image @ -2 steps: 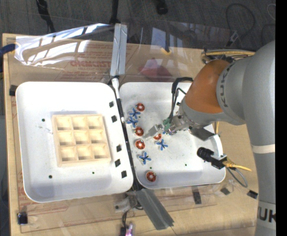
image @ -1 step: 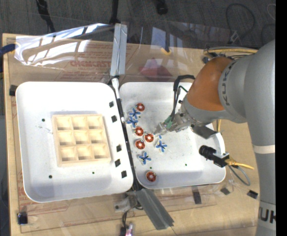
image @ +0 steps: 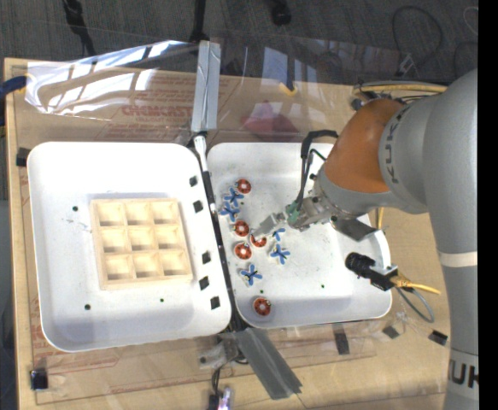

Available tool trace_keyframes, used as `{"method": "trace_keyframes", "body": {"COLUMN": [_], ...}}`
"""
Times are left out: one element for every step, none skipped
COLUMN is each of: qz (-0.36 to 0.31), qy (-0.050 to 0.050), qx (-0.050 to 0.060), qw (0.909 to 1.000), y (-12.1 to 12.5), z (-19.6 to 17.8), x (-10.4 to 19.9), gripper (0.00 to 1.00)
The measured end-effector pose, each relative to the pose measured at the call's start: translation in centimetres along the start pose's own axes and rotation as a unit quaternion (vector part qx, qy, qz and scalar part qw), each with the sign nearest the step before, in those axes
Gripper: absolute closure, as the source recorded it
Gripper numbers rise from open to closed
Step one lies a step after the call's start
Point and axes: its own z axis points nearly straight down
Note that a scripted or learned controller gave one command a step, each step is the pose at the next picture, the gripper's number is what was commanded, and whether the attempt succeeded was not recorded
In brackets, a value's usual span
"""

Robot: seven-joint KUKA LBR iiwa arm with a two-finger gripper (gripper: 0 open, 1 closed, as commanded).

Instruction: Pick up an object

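The right bin (image: 351, 293) holds several small red rings and blue jack-shaped pieces along its left half. Red rings lie at the upper left (image: 243, 186), in a cluster mid-left (image: 242, 228) (image: 243, 250), and near the front edge (image: 262, 307). Blue jacks lie by the left wall (image: 231, 201), in the middle (image: 280, 253) and lower down (image: 250, 272). My gripper (image: 269, 225) is low over the middle of this bin, its tip right beside a red ring (image: 258, 241) and a blue jack (image: 277, 234). Nothing shows in its grasp.
The left bin (image: 52, 186) holds a pale wooden tray with a three-by-three grid of pockets (image: 139, 240). A divider with black clips (image: 206, 229) separates the bins. The arm's orange band and grey body (image: 377, 156) cover the right bin's right side.
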Motion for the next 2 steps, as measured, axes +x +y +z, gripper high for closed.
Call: {"method": "trace_keyframes", "body": {"qz": [-0.045,-0.047], "qy": [0.001,0.0], "qx": [0.0,0.0], "qw": [0.999,0.9989], "y": [-0.5,-0.4], "z": [1.2,0.1], "x": [4.3,4.2], "gripper": [0.0,1.0]}}
